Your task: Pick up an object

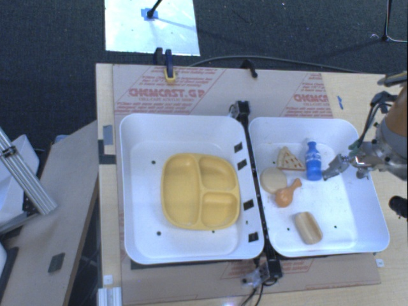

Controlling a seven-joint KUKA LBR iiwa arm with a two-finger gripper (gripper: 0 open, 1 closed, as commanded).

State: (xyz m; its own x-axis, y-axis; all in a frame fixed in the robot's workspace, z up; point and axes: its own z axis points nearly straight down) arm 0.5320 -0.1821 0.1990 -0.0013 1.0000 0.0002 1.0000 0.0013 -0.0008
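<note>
Arm (390, 146) cut off at right, tool (334, 167) beside blue bottle (313, 160)

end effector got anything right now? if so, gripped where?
Nothing held. The end effector hangs over the right bin, just right of the blue bottle, with no object between its fingers.

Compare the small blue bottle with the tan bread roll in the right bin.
The small blue plastic bottle is blue with a white cap; the tan oblong bread roll is plain tan. The bottle lies near the bin's far side, close to the claw; the roll lies near the front. Both rest in the right white bin.
</note>
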